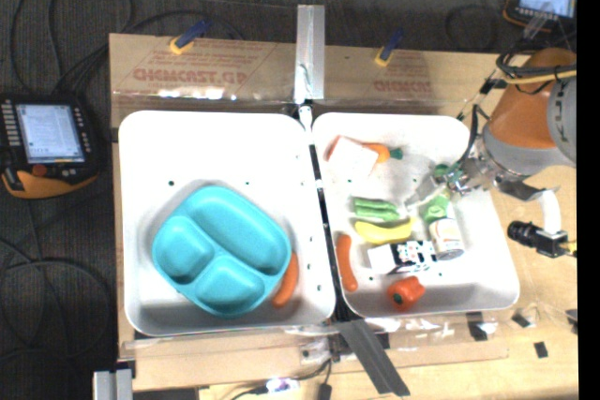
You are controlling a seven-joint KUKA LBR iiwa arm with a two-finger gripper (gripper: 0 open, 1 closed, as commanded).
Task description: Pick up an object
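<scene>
The gripper (pixel 448 179) hangs over the right bin (pixel 487 290), just above a small green-topped carton (pixel 444 231); whether its claw is wide or narrow cannot be told. The carton, white with a red mark, lies tilted beside a yellow banana (pixel 382 230) and green pods (pixel 374 207). Crowding is the risk: a descent could nudge neighbours or close on two things.

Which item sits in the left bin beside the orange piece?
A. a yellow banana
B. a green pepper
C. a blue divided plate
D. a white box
C: the blue divided plate lies in the left bin, with the orange piece along its right edge.
</scene>
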